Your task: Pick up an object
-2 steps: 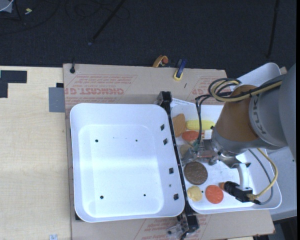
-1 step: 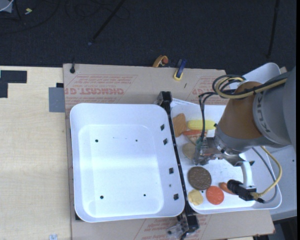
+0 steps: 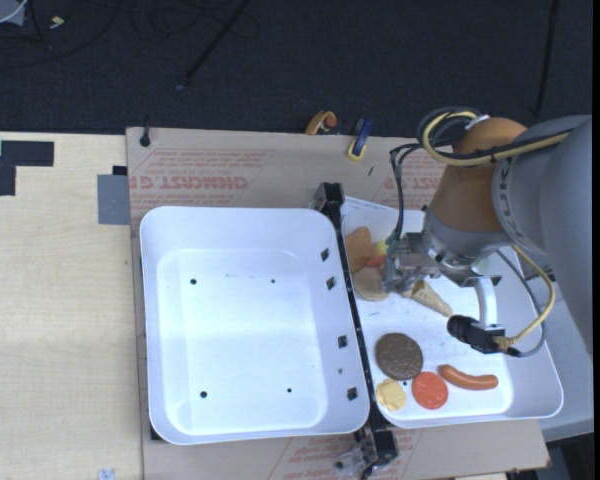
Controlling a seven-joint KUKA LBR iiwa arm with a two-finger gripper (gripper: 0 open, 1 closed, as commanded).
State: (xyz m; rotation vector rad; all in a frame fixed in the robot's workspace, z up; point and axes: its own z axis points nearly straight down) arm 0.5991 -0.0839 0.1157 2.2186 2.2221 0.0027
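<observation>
Toy food lies in the right bin (image 3: 540, 400): a tan bread-like piece (image 3: 360, 248), a brown patty (image 3: 399, 355), a sausage (image 3: 468, 377), a red slice (image 3: 430, 390). The gripper (image 3: 408, 266) is low beside the bread piece; whether the jaws are open, I cannot tell. Nothing looks lifted yet, so the pick remains.

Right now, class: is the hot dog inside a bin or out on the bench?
Inside. The hot dog lies flat on the right bin's floor, near its front rim.

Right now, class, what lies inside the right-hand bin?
The right-hand bin holds a brown disc, red disc, sausage, yellow piece and tan pieces. The end effector covers whatever lies beneath it.
</observation>
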